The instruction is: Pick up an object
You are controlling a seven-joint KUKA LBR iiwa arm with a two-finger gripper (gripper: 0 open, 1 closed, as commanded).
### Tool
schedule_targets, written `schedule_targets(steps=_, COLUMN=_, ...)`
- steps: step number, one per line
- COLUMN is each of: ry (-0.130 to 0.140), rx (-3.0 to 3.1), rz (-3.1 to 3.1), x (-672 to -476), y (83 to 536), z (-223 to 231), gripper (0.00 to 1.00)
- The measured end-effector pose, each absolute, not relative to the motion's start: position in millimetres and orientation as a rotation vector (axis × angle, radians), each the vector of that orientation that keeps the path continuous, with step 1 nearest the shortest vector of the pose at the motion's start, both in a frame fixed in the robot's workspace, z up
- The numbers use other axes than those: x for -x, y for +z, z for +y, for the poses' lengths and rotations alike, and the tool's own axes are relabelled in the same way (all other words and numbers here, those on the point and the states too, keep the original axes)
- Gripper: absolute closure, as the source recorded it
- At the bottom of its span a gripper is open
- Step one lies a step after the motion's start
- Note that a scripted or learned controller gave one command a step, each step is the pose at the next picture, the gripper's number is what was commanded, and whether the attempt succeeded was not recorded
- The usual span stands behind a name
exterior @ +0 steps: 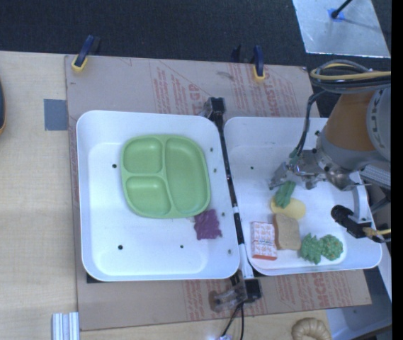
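Packet [263, 240] label unreadable, beside toast [286, 232]

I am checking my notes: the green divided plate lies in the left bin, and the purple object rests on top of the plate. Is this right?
Not quite. The green divided plate does lie in the left bin, but the purple object rests on the bin floor beside the plate's lower right corner, not on top of it. The camera view shows this.
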State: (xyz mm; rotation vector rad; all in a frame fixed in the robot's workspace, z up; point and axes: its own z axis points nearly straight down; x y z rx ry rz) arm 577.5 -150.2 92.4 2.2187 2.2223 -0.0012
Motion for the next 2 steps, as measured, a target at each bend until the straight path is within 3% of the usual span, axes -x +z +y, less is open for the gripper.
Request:
schedule_targets(steps=1, ry=-0.004, rx=-2.220, rz=2.226, x=-576.3, y=102.7, z=-149.7, gripper=1.00)
schedule_targets(steps=2, ry=0.008, rx=-2.207, rz=2.232, x=-584.9, y=197.6, z=-71.1, gripper=1.00)
